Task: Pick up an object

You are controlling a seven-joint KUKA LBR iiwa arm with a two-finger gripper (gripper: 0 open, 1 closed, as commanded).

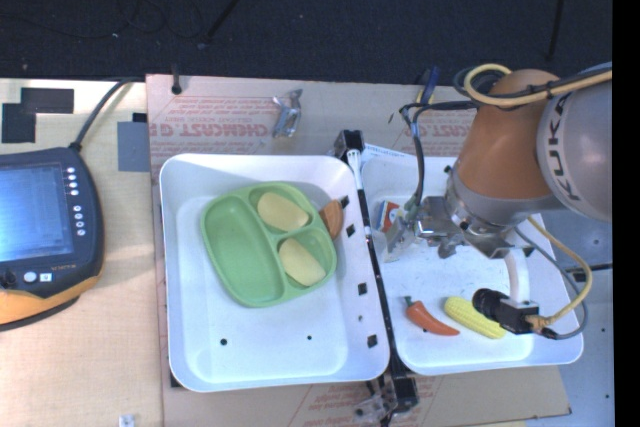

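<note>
The gripper is being held over the right bin, fingers' state indeterminable. Near it, a red pepper and corn cob are lying; a green tray is occupying the left bin.

Two white bins sit on brown cardboard printed with red lettering. The left bin holds a green divided plate carrying two pale yellow pieces; the right holds a red-orange pepper and yellow corn. The arm is grey and orange.
</note>
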